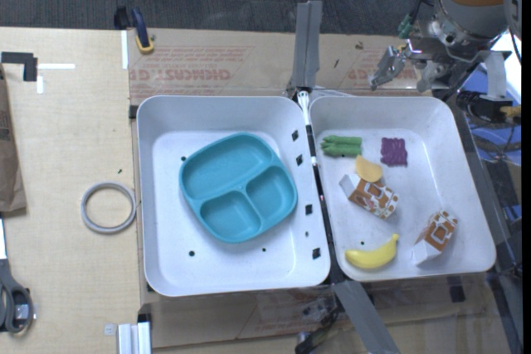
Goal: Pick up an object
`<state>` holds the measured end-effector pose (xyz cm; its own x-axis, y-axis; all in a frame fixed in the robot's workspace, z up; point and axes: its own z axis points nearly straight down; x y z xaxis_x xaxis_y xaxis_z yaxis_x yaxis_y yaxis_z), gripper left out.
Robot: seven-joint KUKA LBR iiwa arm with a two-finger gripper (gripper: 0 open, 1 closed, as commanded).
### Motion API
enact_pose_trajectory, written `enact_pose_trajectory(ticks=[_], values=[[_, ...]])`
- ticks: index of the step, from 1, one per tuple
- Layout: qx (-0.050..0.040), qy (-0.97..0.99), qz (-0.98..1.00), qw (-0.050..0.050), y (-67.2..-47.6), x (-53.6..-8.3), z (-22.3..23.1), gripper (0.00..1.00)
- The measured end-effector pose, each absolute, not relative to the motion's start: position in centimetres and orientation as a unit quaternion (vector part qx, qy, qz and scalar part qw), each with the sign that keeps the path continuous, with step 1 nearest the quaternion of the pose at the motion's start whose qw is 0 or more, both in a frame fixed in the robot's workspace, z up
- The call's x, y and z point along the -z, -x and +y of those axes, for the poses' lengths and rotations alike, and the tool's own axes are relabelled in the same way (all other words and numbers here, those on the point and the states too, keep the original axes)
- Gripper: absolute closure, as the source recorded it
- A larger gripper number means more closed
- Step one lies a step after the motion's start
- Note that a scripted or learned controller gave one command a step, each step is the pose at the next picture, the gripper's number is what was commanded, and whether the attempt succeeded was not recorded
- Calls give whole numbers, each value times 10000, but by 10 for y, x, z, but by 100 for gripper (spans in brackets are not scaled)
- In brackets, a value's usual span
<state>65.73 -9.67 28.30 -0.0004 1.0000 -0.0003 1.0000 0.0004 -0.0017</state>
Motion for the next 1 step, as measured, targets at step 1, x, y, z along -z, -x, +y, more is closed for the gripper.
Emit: enact_pose_trajectory(ticks=[1], values=[[-12,7233,-6905,-3,-659,-413,-71,0]])
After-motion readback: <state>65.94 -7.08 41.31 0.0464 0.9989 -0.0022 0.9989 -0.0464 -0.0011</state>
